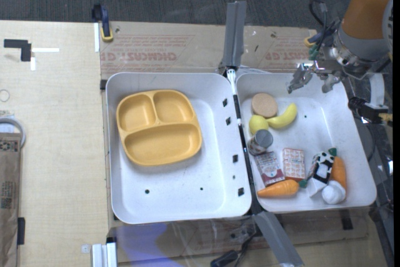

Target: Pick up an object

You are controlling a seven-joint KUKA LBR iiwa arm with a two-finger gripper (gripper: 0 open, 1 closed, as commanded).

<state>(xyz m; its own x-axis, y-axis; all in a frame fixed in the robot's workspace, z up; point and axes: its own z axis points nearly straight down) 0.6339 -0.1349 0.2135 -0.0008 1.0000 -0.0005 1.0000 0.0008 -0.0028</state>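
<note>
Hovering over right bin's (356, 134) far edge, gripper (314, 78) has fingers apart, nothing between them — approach step, no grasp yet. Next move, likely: descend toward banana (284, 117), nearest target, then close. Right bin holds banana, round cookie (264, 104), lemon (257, 124), can (262, 139), carrot (279, 189), small packets. Left bin (169, 197) holds yellow divided plate (159, 127).
</note>
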